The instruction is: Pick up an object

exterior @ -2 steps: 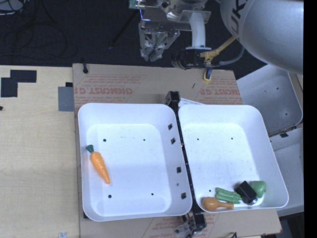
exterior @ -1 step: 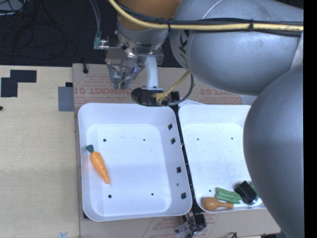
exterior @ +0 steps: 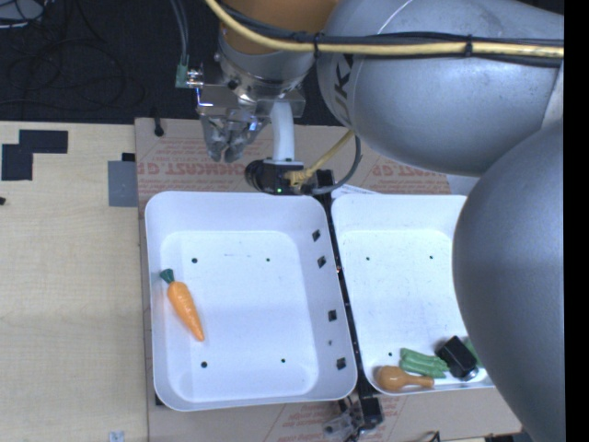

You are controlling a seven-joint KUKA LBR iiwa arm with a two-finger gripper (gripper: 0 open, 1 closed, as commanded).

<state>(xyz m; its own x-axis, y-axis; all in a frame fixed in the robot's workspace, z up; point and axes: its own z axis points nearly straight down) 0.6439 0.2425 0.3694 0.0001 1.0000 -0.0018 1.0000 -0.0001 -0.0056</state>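
Gripper (exterior: 230, 141) hangs at frame top above the left bin (exterior: 156, 247), finger state unclear; best to drop straight over the carrot (exterior: 185, 309) lower left, aligned across its width.

Orange carrot (exterior: 185, 309) w/ green top – white bins (exterior: 235, 212), grey arm (exterior: 442, 72).

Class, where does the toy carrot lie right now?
The carrot lies in the left bin, close to its left wall, leafy end pointing to the back, far from the gripper above the back rim.
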